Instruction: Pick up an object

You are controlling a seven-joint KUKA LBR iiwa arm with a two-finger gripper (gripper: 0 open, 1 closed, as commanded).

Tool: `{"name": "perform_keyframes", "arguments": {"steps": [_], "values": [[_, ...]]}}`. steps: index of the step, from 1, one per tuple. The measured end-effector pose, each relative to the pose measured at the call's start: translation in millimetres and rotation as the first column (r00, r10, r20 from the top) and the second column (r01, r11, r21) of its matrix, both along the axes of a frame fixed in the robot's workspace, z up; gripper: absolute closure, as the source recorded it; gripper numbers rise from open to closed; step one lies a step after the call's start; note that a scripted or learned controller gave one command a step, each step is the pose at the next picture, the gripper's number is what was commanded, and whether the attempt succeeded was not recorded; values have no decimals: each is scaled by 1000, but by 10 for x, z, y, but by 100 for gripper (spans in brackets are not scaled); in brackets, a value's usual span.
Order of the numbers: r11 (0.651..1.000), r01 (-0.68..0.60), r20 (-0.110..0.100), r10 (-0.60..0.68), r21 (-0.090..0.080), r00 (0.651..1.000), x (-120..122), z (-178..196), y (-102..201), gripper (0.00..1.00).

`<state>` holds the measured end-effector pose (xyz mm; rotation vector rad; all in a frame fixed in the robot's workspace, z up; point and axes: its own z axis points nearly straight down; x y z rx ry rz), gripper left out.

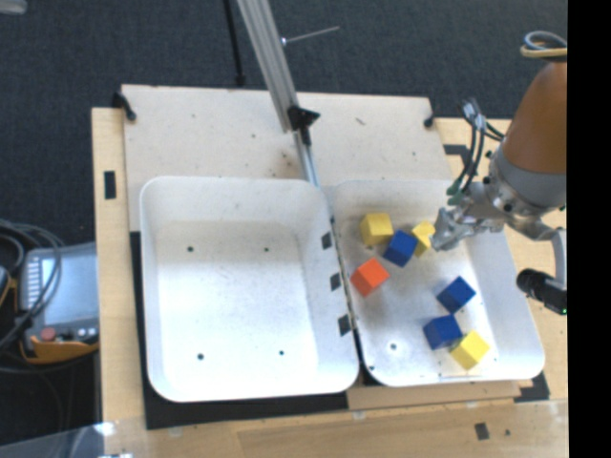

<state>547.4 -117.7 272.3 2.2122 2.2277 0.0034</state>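
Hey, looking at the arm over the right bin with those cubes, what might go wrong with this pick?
1. The gripper sits at a small yellow cube that touches a blue cube; closing there may nudge the blue one or catch both.
2. Another yellow cube and an orange cube lie close by, so a push could scatter that cluster.
3. The yellow cube is partly hidden by the gripper, so the grasp may be off-centre and slip.

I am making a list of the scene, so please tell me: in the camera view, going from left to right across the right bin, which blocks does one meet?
Orange block → yellow block → blue block → blue block → blue block → yellow block.
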Motion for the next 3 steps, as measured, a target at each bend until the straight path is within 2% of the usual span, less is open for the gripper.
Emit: {"name": "perform_keyframes", "arguments": {"steps": [2,3], "values": [[1000,1,-5,-1,0,1000,275,-315,999,100],[1000,-1,-2,1,1,1000,422,-351,1611,100]]}}
